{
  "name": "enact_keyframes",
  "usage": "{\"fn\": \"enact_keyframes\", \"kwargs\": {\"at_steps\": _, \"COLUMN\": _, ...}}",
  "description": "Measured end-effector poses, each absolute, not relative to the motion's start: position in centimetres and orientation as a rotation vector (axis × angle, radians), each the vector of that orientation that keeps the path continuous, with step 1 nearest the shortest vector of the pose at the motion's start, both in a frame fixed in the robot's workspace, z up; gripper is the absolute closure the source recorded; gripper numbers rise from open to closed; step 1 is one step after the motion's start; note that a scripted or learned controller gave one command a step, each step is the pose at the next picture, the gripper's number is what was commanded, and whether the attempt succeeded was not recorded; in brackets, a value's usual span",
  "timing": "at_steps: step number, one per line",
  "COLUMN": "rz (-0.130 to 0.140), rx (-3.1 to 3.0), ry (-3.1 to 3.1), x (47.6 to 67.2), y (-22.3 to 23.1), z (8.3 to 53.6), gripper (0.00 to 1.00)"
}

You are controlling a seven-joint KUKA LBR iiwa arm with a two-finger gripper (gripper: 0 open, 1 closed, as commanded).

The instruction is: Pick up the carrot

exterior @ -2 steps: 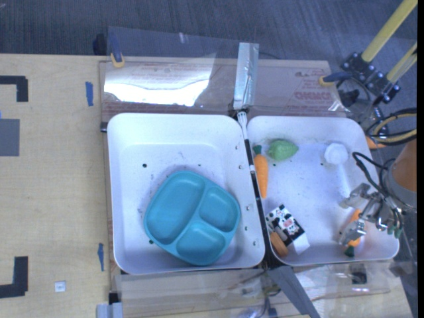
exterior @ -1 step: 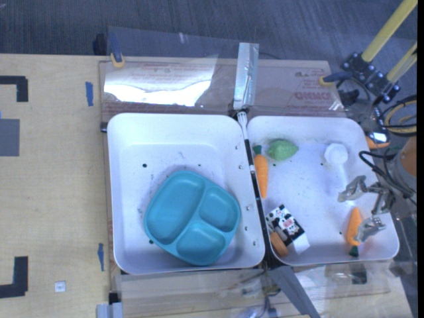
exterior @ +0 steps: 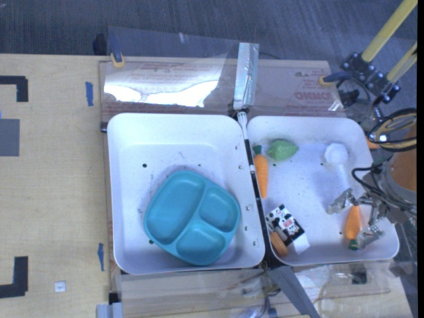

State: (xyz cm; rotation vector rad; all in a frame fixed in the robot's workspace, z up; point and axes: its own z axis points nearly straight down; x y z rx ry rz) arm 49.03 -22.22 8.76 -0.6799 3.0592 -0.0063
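Two carrots lie in the right bin [exterior: 318, 257]. One orange carrot [exterior: 261, 172] lies lengthwise against the bin's left wall. A second carrot [exterior: 352, 222], with its green end toward the front, lies near the right wall. My gripper [exterior: 356, 218] is over this second carrot and stands open. One metal finger [exterior: 339, 203] is on the carrot's upper left and the other on its lower right, so the carrot lies between them. The grey arm with its orange band [exterior: 401, 171] reaches in from the right.
The right bin also holds a green leafy toy [exterior: 282, 149], a white object [exterior: 335, 155], a black-and-white block [exterior: 285, 222] and a small orange piece [exterior: 278, 245]. A blue divided plate [exterior: 192, 218] sits in the left bin [exterior: 132, 138].
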Motion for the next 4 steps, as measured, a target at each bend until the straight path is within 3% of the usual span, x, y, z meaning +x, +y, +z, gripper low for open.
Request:
{"fn": "enact_keyframes", "kwargs": {"at_steps": 1, "rz": -0.01, "rx": -0.682, "ry": 3.052, "x": 51.2, "y": -20.9, "z": 19.2, "gripper": 0.0}}
{"fn": "enact_keyframes", "kwargs": {"at_steps": 2, "rz": -0.002, "rx": -0.838, "ry": 3.008, "x": 50.4, "y": -21.5, "z": 10.8, "gripper": 0.0}}
{"fn": "enact_keyframes", "kwargs": {"at_steps": 3, "rz": -0.005, "rx": -1.487, "ry": 2.757, "x": 57.9, "y": -22.1, "z": 13.3, "gripper": 0.0}}
{"fn": "enact_keyframes", "kwargs": {"at_steps": 4, "rz": -0.003, "rx": -1.487, "ry": 2.758, "x": 57.9, "y": -22.2, "z": 13.3, "gripper": 0.0}}
